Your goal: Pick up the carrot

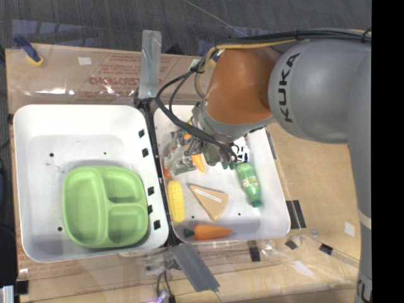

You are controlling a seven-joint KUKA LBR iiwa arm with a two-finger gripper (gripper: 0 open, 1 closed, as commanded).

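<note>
Carrot first: the orange plastic carrot (211, 231) with a little green stub at its left end was lying on its side along the near edge of the right white bin (278, 201), pretty much flat and pointing right. Nothing was touching it from above, and the gripper was well up the bin from it. Just to its upper left sat a yellow plastic corn cob (176, 201), lined up along the bin's left wall, and right beside that was a tan wedge-shaped piece (210, 200) that looked like toy bread or cheese, couldn't tell which. A small green plastic bottle (249, 181) lay tilted further right, near the far side of the same bin. The metal two-finger gripper (187, 154) was down in the upper left part of that bin, under the grey arm's big orange band (237, 87), with a small orange piece (199, 163) right by its tip. Honestly couldn't make out how the end effector was set, too much cable and clutter around it. Over in the left white bin (38, 137) sat a light green divided plastic tray (105, 205), three compartments, towards the near side.
</note>
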